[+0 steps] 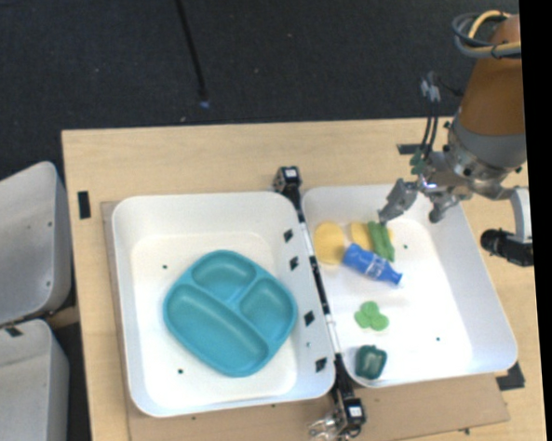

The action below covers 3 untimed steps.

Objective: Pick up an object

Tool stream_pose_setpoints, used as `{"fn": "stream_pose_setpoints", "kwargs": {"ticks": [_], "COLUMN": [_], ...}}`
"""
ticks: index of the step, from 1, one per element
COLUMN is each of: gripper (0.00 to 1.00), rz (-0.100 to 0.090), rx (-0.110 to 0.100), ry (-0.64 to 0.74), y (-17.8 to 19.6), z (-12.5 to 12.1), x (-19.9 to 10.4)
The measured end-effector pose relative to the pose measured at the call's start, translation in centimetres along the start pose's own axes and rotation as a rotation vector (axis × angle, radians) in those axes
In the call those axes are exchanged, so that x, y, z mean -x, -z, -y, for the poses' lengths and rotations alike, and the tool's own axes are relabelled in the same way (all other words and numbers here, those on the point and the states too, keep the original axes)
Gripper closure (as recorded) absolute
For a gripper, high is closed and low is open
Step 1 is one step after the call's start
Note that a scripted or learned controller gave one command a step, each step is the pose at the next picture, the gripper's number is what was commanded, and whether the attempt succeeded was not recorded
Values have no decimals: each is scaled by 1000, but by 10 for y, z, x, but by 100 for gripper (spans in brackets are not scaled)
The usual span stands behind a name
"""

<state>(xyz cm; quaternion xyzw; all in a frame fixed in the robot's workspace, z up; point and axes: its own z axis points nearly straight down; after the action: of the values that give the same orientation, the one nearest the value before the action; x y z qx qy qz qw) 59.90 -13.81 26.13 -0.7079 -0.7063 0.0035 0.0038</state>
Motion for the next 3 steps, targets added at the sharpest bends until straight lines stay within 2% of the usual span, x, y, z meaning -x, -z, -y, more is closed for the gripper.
{"fn": "stream_pose_setpoints", "kwargs": {"ticks": [1, 3], "gripper": [0, 0], "rz": [1, 3], "rx": [12, 13], "ry": [2, -2], "y": [7, -71], "z": [-1, -6], "x": [-1, 0]}}
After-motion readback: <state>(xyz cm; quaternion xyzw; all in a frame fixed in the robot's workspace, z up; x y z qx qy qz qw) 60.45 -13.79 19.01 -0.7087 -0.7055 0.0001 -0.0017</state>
